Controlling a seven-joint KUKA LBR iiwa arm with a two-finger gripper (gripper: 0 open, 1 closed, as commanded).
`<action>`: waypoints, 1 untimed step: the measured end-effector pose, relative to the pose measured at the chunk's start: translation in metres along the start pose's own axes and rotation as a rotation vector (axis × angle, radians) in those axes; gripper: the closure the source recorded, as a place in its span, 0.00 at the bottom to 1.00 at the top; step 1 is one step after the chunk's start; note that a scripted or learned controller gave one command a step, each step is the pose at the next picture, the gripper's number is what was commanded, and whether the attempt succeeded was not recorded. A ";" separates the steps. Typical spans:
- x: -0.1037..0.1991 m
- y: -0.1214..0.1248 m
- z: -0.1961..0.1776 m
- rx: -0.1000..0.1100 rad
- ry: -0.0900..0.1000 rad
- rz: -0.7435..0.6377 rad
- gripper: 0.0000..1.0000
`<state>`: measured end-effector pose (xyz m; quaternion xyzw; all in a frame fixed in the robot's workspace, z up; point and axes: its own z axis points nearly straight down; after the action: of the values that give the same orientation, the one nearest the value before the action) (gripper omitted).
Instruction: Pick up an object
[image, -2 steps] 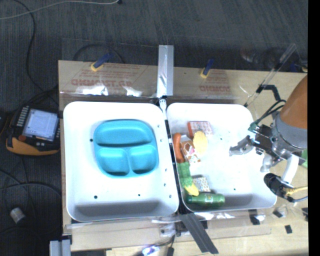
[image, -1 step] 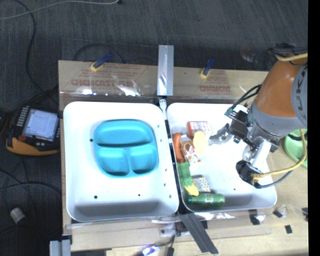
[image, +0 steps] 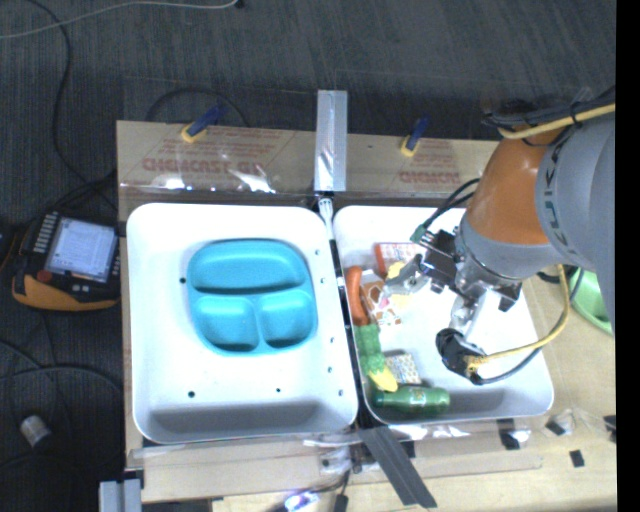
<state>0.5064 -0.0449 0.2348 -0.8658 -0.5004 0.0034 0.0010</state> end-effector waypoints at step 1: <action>-0.074 0.015 0.041 0.000 0.001 -0.108 0.00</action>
<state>0.4822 -0.1162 0.1938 -0.8375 -0.5464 0.0030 0.0015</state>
